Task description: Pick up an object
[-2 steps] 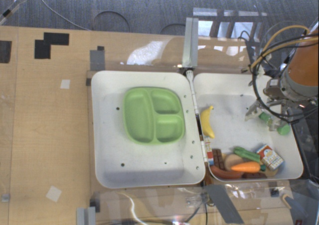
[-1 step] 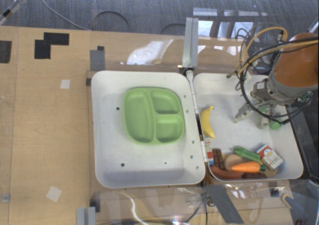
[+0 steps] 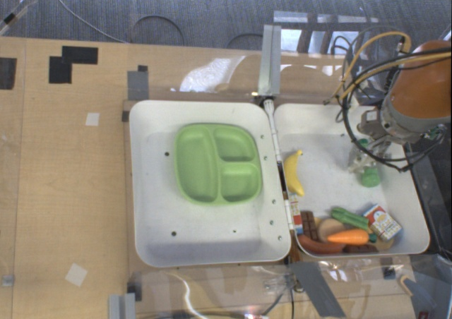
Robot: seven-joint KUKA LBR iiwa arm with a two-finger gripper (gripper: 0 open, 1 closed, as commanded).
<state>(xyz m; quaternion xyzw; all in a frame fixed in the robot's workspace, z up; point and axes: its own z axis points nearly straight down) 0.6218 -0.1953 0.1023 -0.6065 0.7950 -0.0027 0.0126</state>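
Observation:
My gripper hangs over the right side of the right bin, below the arm's orange band. A small green object lies right at its tip, touching or just under it; I cannot tell if it is held. A yellow banana lies by the bin's left wall. Along the front wall is a heap of toy food: a green vegetable, an orange carrot, a brown sausage, a dark chocolate bar and a small colourful box.
The left bin holds a green divided plate. A metal divider separates the two bins. Black and yellow cables loop above the arm at the back right.

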